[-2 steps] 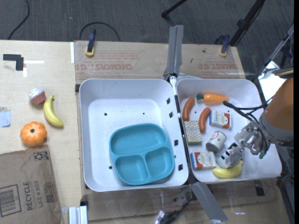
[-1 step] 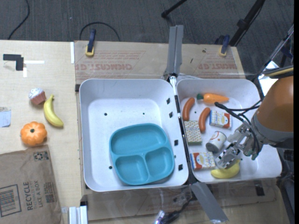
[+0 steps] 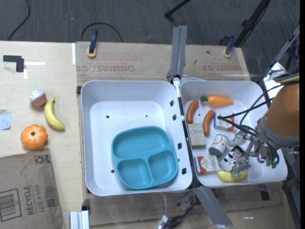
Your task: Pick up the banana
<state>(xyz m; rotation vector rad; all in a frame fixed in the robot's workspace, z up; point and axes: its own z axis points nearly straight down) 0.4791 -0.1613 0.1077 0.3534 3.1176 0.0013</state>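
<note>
Fingers [image 3: 241, 164] of mine hang low over the near right corner of the right bin [image 3: 271, 174], their tips right at the banana [image 3: 232, 176]. How far apart they stand I cannot tell, since wrist, cables and clutter blur together there, and I see nothing clearly pinched between them.

Writing is sparse. Beyond the bin, the brown cardboard sheet [image 3: 128, 61] carries red print seen upside down, too faint to read with confidence. Far to the bin's left, a paper bag [image 3: 26, 190] reads "RECYCLE".

My banana is short, yellow and curved, lying along the bin's near wall, partly hidden under my gripper [image 3: 241, 164]. Beside it, toward the bin's left wall, sits a small red-and-white carton [image 3: 206, 164]; a tipped can [image 3: 218, 144] lies just beyond. A second banana [image 3: 53, 114] lies on the bench, well left of both bins.
</note>
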